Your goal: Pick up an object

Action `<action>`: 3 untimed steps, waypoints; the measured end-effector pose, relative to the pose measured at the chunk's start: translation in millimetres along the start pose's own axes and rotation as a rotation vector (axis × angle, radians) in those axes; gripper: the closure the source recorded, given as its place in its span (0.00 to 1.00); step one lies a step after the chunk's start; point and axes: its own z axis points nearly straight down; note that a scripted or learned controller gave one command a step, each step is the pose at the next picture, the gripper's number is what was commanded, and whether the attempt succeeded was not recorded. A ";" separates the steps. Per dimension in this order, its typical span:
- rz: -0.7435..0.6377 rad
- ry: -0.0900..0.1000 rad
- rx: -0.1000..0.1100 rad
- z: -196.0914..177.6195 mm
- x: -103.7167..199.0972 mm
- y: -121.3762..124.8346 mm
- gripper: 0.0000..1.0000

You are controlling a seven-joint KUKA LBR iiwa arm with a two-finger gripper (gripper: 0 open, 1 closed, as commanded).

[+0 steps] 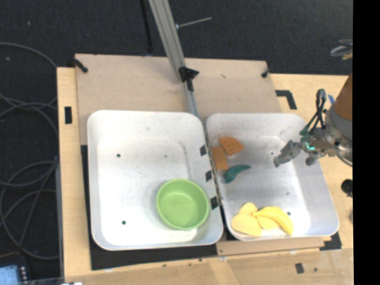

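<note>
In the right bin (pixel 309 215) lie an orange wedge-shaped piece (pixel 230 145), a small teal object (pixel 235 171) just below it, and a yellow banana-like bunch (pixel 262 219) near the front wall. A green bowl (pixel 182 203) sits in the left bin (pixel 113 135) at its front right corner. My gripper (pixel 295 152) hovers over the right side of the right bin, reaching in from the right, apart from all the objects. Nothing shows between its fingers.
A slanted metal pole (pixel 169 34) rises from the back of the bench between the two bins. Cables lie on the dark floor at the left. A brown clip (pixel 218 157) sits on the wall between the bins.
</note>
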 end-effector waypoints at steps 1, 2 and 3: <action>0.003 -0.001 0.007 62.6 -2.5 1.5 0.00; 0.003 -0.001 0.007 123.8 -0.9 -5.4 0.00; 0.005 -0.003 0.003 135.5 -2.4 -5.4 0.00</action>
